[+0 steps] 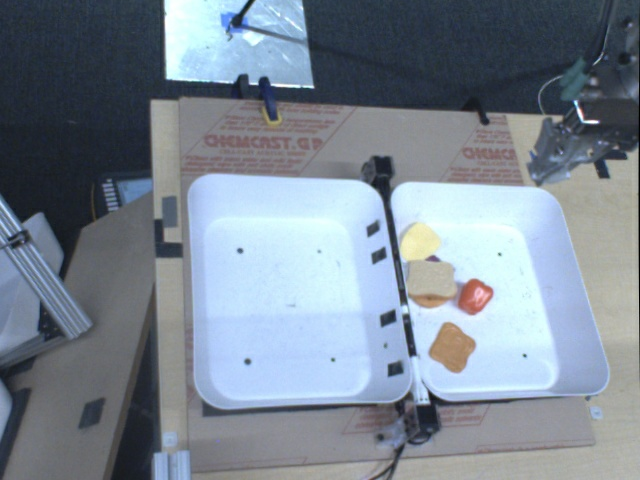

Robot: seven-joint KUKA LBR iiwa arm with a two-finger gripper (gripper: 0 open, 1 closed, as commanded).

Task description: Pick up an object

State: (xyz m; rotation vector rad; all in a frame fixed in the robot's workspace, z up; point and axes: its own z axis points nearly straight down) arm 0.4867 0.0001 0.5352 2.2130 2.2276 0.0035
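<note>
Several small objects lie in the right bin [560, 268] near its left wall: a yellow piece [420, 240], a tan bread-like slice [432, 281] with something purple under its far edge, a red pepper-like piece [476, 295] and an orange piece [452, 347]. My gripper [553, 160] hangs at the far right of the camera view, above the bench just beyond the right bin's back right corner, well away from all of the objects. Nothing shows between its fingers.
The left bin [285, 288] sits beside the right one, joined by a black clipped divider [390, 268]. A cardboard sheet [330, 133] lies under both bins. A shiny metal plate [238, 28] is on the dark floor at the back. Cables run at the top right.
</note>
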